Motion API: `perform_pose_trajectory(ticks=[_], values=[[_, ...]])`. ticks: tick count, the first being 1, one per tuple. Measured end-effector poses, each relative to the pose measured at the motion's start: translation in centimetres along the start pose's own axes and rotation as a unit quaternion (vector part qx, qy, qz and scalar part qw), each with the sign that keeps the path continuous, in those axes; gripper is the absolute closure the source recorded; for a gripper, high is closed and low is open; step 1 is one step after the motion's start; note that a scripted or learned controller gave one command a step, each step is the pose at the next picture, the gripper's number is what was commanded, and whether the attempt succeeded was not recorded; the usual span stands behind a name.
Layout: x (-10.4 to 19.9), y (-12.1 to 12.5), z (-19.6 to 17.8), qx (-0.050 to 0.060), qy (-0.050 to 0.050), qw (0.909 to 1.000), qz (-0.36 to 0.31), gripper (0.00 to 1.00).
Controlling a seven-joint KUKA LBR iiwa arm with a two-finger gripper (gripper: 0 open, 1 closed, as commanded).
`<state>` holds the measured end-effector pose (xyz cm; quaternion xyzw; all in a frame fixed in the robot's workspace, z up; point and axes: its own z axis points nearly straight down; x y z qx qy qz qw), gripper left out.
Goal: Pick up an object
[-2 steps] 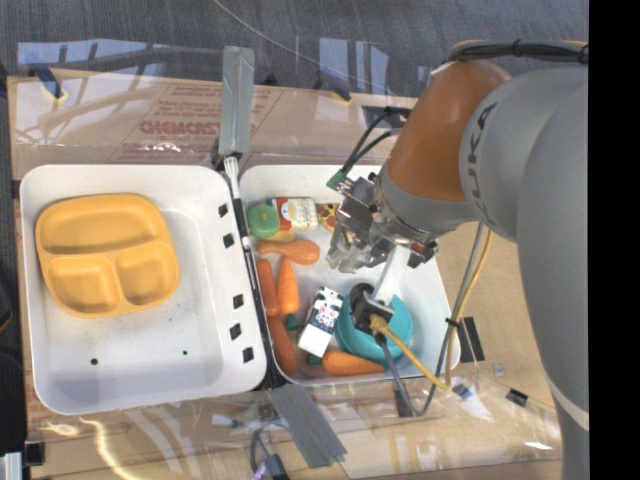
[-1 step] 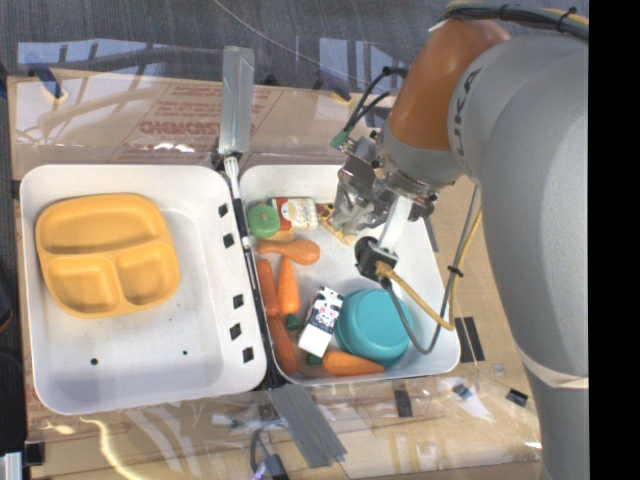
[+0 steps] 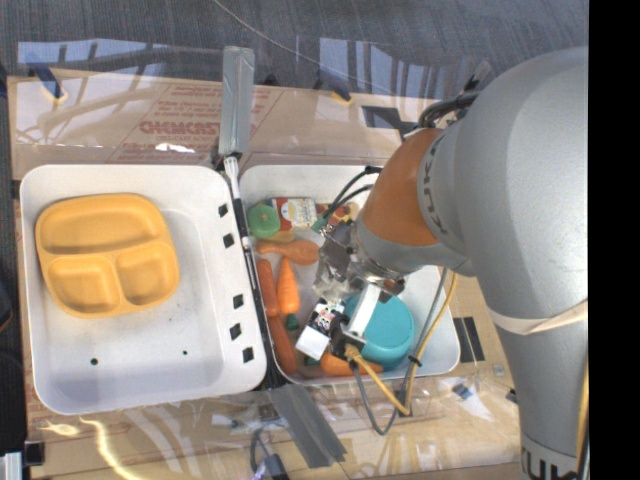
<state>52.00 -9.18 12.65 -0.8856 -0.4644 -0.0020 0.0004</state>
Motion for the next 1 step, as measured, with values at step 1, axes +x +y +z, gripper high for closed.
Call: perform_pose_trajectory(ticks=[1], values=[[5.66, -0.36, -10.93, 0.000, 0.000, 0.9990, 0.044, 1.00]])
